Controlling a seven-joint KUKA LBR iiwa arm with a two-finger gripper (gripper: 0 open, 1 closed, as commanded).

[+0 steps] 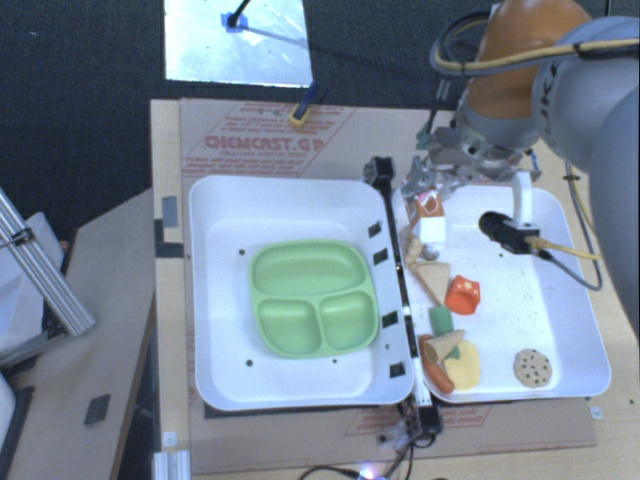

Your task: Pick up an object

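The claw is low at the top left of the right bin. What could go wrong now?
1. The claw hangs above a small white block close to the right white bin's left wall; it might strike that wall.
2. The tan wedge-shaped piece and orange-red toy piece lie nearby and could get pushed.
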